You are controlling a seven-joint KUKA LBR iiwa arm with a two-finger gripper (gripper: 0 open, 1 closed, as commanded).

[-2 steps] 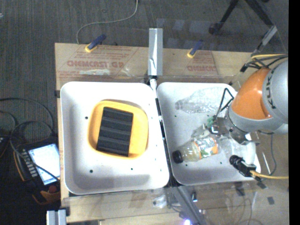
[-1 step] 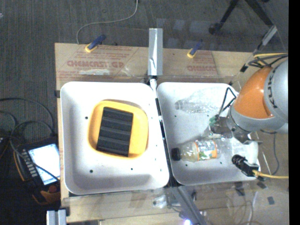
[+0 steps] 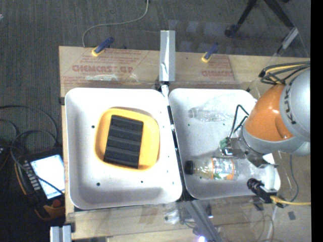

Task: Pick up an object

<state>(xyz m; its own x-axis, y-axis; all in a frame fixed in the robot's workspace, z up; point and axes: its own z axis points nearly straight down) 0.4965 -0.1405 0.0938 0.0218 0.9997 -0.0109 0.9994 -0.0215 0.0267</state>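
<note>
A clear plastic bottle [image 3: 216, 168] with a black cap and an orange-green label lies on its side near the front of the right bin [image 3: 202, 135]. A second clear, crumpled bottle [image 3: 209, 113] lies toward that bin's back. My gripper [image 3: 229, 148] hangs low over the right bin, just above the labelled bottle's right end, under the orange wrist band [image 3: 267, 120]. In the left bin [image 3: 81, 135] a yellow dish [image 3: 150, 135] holds a black ribbed block [image 3: 123, 140].
The arm's grey body and cables cover the right bin's right side. The ridge between the bins [image 3: 172, 135] runs just left of the bottle's cap. Two blue-and-yellow clamps [image 3: 102, 46] sit on the board behind the bins.
</note>
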